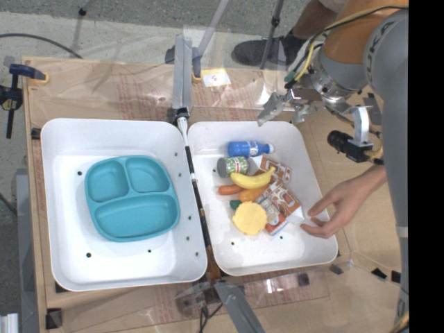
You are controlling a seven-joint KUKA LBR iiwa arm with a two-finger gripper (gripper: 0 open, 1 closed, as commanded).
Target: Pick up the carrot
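Note:
The carrot [229, 190], small and orange, lies in the right bin [263, 261] at the left edge of a pile, just below a banana [251, 180]. My gripper [284, 112] hangs above the far rim of that bin, well behind the carrot. It is open, with nothing between its fingers [266, 114].
A person's hand [334, 210] reaches into the right bin from the right, touching a snack packet [279, 194]. Around the carrot lie a blue bottle [248, 148], a green can [234, 166] and a yellow round toy [250, 218]. The left bin [62, 255] holds a teal divided plate [132, 197].

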